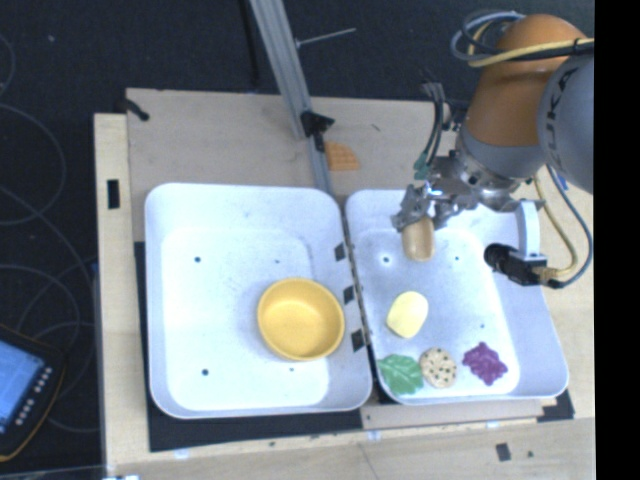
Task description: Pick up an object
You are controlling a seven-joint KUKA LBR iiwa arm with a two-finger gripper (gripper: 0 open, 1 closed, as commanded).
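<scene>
I see gripper (420, 218) over right bin (520, 318), upper left part, fingers closed on tan piece (418, 240), which hangs just under them above bin floor. Below: yellow lump (407, 314); along front edge green piece (401, 372), cookie (438, 367), purple piece (485, 362). Left bin (200, 238) holds yellow bowl (299, 319).

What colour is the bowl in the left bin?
The bowl is yellow, plain, without pattern. The camera view shows it well, near the left bin's right side.
</scene>
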